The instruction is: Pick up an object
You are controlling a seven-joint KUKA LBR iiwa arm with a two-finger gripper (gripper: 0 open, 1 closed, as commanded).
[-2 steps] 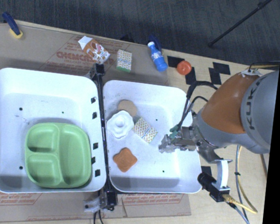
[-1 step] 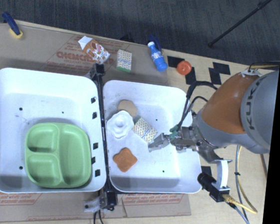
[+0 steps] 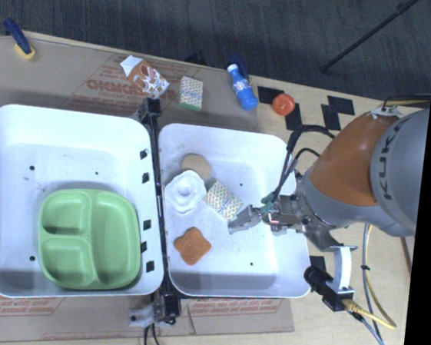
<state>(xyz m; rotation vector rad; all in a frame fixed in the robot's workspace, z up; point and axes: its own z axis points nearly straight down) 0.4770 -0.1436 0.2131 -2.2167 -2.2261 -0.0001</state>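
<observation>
While over right bin [image 3: 265,278], gripper [image 3: 243,219] state unclear | checkered packet [image 3: 222,200] beside | orange wavy piece [image 3: 192,246]

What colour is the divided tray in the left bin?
Light green plastic divided tray, clearest in the camera view.

One fixed camera above the bench [image 3: 43,55] looks down aslant — both bins within frame.

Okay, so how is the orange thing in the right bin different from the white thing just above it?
The flat orange-brown piece lies low with an uneven, roughly square outline; the white rounded object is smooth, taller, and has a raised middle. The orange-brown piece lies apart from other items, while the white object is right beside a patterned packet and a tan disc. Both rest in the right white bin, near its left wall.
</observation>
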